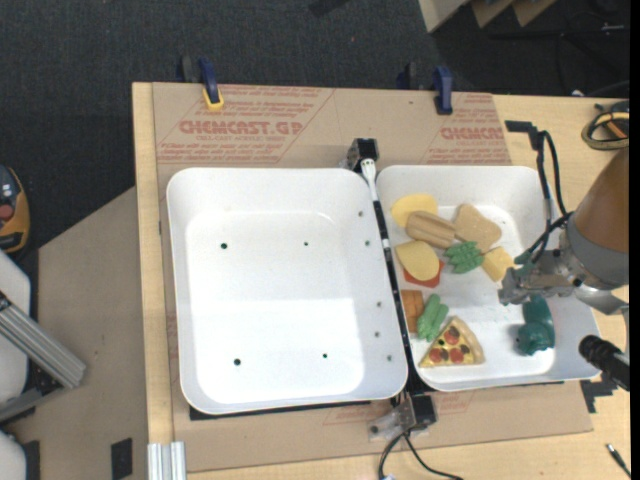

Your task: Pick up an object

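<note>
Right now I see the jaws (527, 290) low over the right bin (520, 183), just above a teal toy (536, 328) near its right edge; I cannot tell how they stand. Pizza slice (453, 345) and bread toys (432, 228) lie nearby.

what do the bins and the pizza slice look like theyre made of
Bins: probably thin moulded plastic, smooth white, with rounded corners and soft glare.
Pizza slice: likely toy plastic or rubber, matte, with flat printed-looking colours. The picture cannot settle which.
</note>
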